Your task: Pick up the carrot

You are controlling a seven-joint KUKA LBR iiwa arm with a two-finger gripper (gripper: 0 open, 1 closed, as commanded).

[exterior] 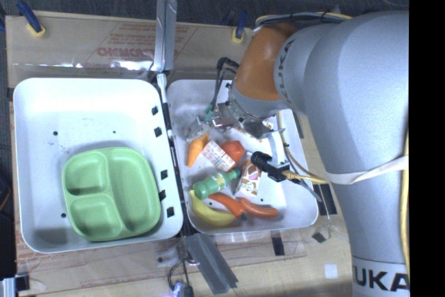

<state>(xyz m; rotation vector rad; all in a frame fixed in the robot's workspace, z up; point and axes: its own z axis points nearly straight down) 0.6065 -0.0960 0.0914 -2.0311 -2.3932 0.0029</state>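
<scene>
Camera view: grey arm with orange wrist band (261,69) reaching down into right shallow white bin (299,209), two-finger gripper (208,118) low near that bin's upper left corner. Fingers too hidden beneath the wrist to tell whether released or clenched; nothing seen between them.

Small orange carrot (197,147) lying just below the fingers, tilted, close to the bin's left wall, apparently apart from them. Immediately right of the carrot, a white labelled packet with red end (224,155). Further below the fingers, a green bottle-like item (212,184), then a yellow banana (212,214) curving along the bin's bottom edge. Long orange-red pepper-like item (247,206) beside the banana, below and right of the fingers. Small white carton with printed pattern (250,181) right of the green item. Black cable connector (268,167) hanging right of the fingers, over the bin.

Left shallow white bin (42,108) well away from the fingers, holding a light green divided plastic plate (111,193) in its lower half.
</scene>
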